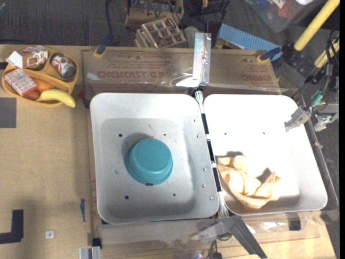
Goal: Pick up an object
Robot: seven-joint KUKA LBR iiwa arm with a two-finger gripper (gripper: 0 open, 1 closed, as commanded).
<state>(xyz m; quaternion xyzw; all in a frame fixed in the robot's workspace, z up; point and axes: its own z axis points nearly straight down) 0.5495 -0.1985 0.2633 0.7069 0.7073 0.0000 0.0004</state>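
Two shallow white bins sit side by side on the bench. Left bin holds one teal bowl, upside down, base facing up, roughly centred on the bin floor and slightly toward the near side, clear of all four walls. Right bin holds a crumpled tan cloth in its near-left corner, bunched up against the wall next to the divider between the bins; its folds catch bright light and the detail is washed out. The gripper is at the right edge of the right bin, toward the far side, above the rim area, well apart from both cloth and bowl. Nothing visible between its fingers; too small and blurred, so cannot tell whether it is open or closed. Off the bins: an orange tray on the far-left of the bench with a banana on its near edge and a few small packaged items inside. A cardboard sheet with printed lettering lies just beyond the bins, and a yellow bar runs diagonally at the far right.
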